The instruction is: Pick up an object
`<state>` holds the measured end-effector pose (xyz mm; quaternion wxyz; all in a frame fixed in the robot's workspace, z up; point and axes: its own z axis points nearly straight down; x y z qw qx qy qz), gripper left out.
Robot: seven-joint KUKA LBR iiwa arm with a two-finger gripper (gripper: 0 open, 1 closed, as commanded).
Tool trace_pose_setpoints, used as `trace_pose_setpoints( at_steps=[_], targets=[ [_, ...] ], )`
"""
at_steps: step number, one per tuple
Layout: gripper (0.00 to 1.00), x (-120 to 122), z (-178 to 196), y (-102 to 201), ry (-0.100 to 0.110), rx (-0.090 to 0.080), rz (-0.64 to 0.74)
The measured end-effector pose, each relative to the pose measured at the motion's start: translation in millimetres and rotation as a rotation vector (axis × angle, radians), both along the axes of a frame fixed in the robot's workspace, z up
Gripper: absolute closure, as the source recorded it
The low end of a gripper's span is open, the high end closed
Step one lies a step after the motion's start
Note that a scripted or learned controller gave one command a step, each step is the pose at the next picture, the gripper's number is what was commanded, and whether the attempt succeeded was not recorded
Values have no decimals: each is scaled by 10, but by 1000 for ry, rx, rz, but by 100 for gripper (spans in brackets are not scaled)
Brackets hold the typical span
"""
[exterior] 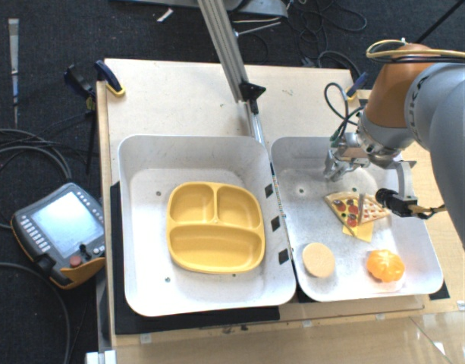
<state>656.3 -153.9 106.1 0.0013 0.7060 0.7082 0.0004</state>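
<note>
The right bin holds a pizza slice with red toppings, a round tan cookie and an orange fruit. My gripper hangs over the back part of that bin, above and just left of the pizza slice's far corner. Nothing shows between its fingers. A yellow divided tray lies in the left bin.
A slanted metal pole crosses the back of the bench down to the wall between the two bins. A black clamp sits at the bench's back left corner. A teach pendant lies on the floor to the left.
</note>
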Motion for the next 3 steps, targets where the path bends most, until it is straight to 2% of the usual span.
trace_pose_setpoints(
  at_steps=[3],
  targets=[
    [100,93,1554,24,-5,0,0]
  ],
)
